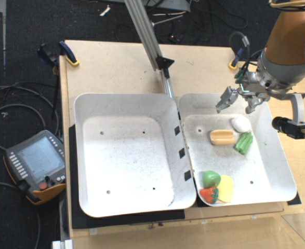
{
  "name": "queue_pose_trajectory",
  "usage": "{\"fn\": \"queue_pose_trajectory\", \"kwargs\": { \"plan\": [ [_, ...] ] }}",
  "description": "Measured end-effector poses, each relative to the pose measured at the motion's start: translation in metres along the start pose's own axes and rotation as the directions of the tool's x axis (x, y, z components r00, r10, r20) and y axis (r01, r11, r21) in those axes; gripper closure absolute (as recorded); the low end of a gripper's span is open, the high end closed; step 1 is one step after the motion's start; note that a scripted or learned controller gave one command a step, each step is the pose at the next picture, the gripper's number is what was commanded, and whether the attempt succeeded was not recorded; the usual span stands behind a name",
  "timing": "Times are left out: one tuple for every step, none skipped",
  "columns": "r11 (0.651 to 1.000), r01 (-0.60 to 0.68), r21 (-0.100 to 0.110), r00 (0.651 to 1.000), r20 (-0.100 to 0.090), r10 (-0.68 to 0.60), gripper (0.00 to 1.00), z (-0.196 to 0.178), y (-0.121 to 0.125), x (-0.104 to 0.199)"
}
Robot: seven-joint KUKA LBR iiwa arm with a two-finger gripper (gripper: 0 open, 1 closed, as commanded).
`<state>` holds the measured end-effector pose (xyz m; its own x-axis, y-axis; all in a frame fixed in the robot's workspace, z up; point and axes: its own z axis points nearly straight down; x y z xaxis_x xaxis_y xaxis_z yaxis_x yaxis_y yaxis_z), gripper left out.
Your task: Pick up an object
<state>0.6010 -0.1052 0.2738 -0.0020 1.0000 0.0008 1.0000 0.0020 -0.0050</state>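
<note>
My gripper [240,103] hangs over the back of the right bin [277,175], fingers spread open and nothing between them. Just below it lies a white egg-shaped object [240,124]. Beside that sit a tan bread-like block [222,137] and a green leafy piece [243,142]. At the bin's front left corner a green round object [210,178], a red object [209,194] and a yellow piece [225,189] lie bunched together.
The left bin [123,154] adjoins the right one along a raised divider [182,144]. A slanted metal pole [147,30] reaches down to the bins' back edge. Clamps [69,53] sit at the bench's back corners. A teach pendant [35,162] lies on the floor at left.
</note>
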Motion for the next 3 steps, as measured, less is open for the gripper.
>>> {"fn": "queue_pose_trajectory", "kwargs": {
  "plan": [
    [1.000,-0.001,-0.004,1.000,0.001,0.001,0.00,-0.003,0.001,0.000],
    [1.000,-0.003,0.000,1.000,0.001,0.003,0.00,0.044,0.005,-0.006],
    [1.000,-0.003,0.002,1.000,0.000,0.003,0.00,0.104,-0.004,-0.001]
  ]
}}
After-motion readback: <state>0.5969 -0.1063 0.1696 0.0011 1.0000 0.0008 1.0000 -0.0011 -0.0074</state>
